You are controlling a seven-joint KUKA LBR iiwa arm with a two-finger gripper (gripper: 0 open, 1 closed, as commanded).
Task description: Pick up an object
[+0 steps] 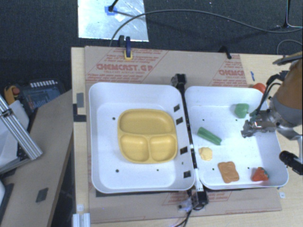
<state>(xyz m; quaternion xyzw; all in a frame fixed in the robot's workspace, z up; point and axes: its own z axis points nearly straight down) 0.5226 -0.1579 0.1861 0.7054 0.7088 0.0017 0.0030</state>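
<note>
Closest to the camera, at the lower edge of the right bin (272, 186), a brown toast-shaped toy (228, 171) and a red strawberry-like toy (259, 174) are seen, the red one at 3 o'clock from the brown one. A small yellow piece (205, 153) is placed at 10 o'clock from the toast, and a long green vegetable toy (209, 135) is lying just above it, tilted. A rounded green toy (241, 110) is found near the top of this bin. The gripper (249, 128) is hanging over the bin at 5 o'clock from the rounded green toy, apart from it; nothing is seen between its fingers, and how wide they are cannot be told. In the left bin (102, 141) a yellow divided plate (147, 135) is resting in the middle
</note>
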